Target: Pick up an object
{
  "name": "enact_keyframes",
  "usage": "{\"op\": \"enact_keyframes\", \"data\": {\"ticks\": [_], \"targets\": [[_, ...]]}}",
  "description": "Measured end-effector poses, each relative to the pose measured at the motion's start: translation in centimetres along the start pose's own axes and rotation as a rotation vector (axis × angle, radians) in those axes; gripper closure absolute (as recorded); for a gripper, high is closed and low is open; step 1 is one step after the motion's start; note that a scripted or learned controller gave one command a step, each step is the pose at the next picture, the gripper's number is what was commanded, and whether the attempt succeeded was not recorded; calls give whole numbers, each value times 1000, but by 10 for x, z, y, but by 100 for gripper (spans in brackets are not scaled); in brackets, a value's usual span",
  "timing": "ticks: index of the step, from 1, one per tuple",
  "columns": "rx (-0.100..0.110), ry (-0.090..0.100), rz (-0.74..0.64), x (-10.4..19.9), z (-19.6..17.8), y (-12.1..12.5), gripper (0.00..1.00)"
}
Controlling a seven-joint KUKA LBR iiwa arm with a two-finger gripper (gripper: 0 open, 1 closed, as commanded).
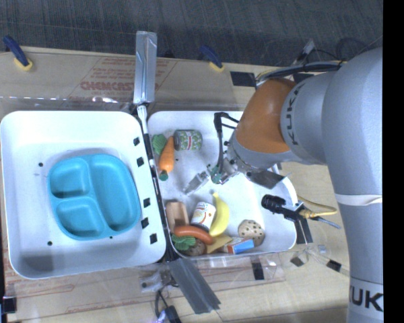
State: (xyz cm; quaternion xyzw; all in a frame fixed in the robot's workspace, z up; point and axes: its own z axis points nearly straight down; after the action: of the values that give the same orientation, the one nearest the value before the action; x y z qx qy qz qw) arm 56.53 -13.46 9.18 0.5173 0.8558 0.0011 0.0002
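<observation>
My gripper (199, 179) hangs low over the middle of the right bin (283, 180), on bare white floor. It points toward the bin's left side. An orange carrot (165, 155) lies up and to its left against the bin's left wall, and a green-labelled can (187, 140) lies just above it. Below the gripper are a yellow banana (221, 215) and a small red-and-white can (203, 214). I see nothing between the gripper and these objects touching it.
Along the right bin's front edge lie a sausage (193, 234), a tan block (176, 213), a speckled cookie (251, 231) and a small blue-and-orange box (241, 247). The left bin (20, 153) holds a blue divided tray (93, 195). The arm's orange band (269, 120) overhangs the right bin's back right.
</observation>
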Motion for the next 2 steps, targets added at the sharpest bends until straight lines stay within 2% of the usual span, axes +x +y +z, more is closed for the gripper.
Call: {"op": "enact_keyframes", "data": {"ticks": [1, 2], "targets": [[-2, -5, 448, -94, -53, 17, 0], [4, 0, 623, -74, 0, 23, 0]]}}
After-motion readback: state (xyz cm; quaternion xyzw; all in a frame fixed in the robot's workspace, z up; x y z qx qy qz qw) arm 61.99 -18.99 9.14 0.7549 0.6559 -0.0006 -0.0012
